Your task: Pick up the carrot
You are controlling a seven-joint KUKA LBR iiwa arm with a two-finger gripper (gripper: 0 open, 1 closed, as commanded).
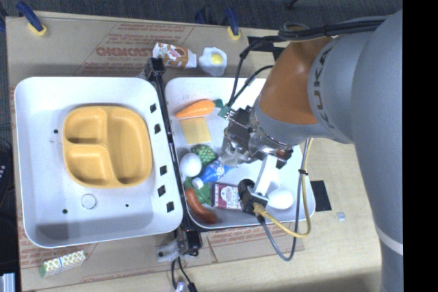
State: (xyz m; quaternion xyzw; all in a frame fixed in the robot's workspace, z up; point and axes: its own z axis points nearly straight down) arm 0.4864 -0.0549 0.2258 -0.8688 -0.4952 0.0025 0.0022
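Dark carpet lies behind a cardboard-covered bench (102, 44) that carries two shallow white bins, and the grey arm with its orange band (298, 89) reaches over the right bin (301, 205). At the end of the arm the gripper (229, 150) hangs low among the objects of this bin, but its tips are mixed with the metal of the wrist, so I cannot tell how they stand, and I see nothing clearly held there. Directly under and beside the gripper are a green item (203, 152), a blue and white piece (212, 173) and a white egg (190, 165). A little further up from the gripper lies a yellow cheese slice (194, 128), and just beyond it, touching its upper edge, is the carrot (196, 108), orange, lying almost flat with its green end toward the arm. Below the gripper are a dark red carton (227, 196), a sausage (198, 206) and a second egg (280, 199). Well apart, the left bin (41, 215) holds a yellow divided tray (107, 145). To my judgement the grasp is not yet made: the gripper should rise, move up over the carrot's middle, turn so the closing goes across its narrow width, and come down without catching the cheese slice or the bin wall.
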